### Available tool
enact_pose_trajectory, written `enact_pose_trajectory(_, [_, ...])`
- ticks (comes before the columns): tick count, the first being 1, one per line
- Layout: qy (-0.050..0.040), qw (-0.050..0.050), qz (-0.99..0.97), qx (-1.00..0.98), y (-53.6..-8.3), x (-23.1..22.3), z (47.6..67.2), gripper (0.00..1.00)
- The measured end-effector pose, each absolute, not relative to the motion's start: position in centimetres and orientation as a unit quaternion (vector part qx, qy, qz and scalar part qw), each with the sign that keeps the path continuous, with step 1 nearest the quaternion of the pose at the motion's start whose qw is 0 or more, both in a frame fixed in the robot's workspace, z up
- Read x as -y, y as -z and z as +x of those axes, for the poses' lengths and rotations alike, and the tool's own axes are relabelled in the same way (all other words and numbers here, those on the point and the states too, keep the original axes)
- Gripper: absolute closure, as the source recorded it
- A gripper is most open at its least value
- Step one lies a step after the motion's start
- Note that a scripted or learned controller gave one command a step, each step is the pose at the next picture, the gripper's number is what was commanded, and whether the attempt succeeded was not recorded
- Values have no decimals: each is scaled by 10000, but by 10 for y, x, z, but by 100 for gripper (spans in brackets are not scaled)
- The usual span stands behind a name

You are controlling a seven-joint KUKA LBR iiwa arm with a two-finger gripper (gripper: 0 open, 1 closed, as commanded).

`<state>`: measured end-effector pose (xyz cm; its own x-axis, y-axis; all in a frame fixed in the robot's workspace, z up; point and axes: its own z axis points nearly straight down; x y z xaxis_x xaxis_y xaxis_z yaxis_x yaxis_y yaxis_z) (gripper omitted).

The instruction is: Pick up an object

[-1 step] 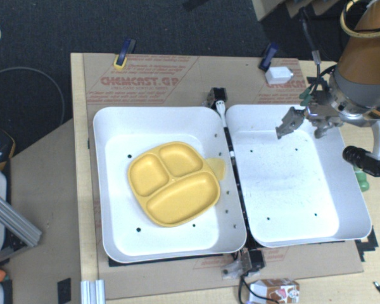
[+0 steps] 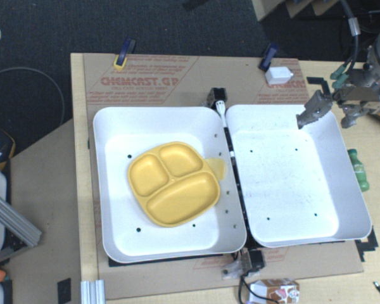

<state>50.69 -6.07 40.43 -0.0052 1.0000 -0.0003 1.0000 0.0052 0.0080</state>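
Note:
A yellow divided plate point(image 2: 173, 183) with three compartments lies flat in the left white bin point(image 2: 107, 138), a little right of the bin's middle. A pale yellow piece point(image 2: 216, 168) pokes out from under its right edge. My gripper point(image 2: 332, 114) hangs over the far right corner of the right white bin point(image 2: 285, 170), well away from the plate. Its fingers point(image 2: 313, 111) are spread apart with nothing between them.
A green object point(image 2: 358, 170) lies on the bench just outside the right bin's right wall. A white block point(image 2: 278, 76) and blue clamps point(image 2: 268, 57) sit on the cardboard behind the bins. A black clip point(image 2: 216, 97) joins the bins at the back.

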Motion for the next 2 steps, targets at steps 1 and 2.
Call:
enact_pose_trajectory(1, [-69,59,7043,-7098,-544,7,479,0])
enact_pose_trajectory(2, [-15,22,7066,-7076,-546,9,480,100])
